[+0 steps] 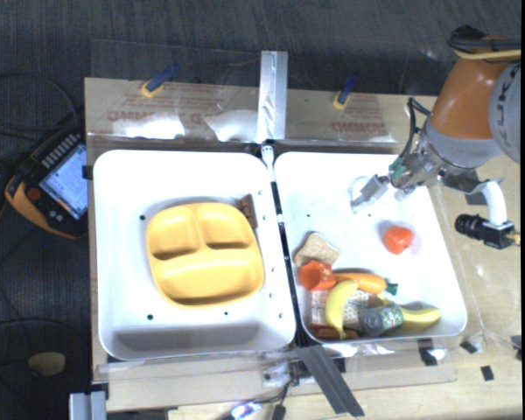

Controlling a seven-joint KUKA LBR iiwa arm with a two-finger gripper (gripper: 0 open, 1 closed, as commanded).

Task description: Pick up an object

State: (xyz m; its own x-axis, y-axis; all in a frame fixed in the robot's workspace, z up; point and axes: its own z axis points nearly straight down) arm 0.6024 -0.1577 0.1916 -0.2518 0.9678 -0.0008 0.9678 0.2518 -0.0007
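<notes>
The gripper [370, 188] hangs with fingers spread, grasping nothing — the red tomato [399, 238] looks light, smooth, roll-prone; pinch across its middle.

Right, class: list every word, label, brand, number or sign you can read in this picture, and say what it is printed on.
No text can be read for certain.
Reddish print on the clear plastic sheet behind the bins: too blurred and faint to read.
Lit screen of the orange handheld pendant: too small to read.
Packet in the right bin: label too small.
</notes>
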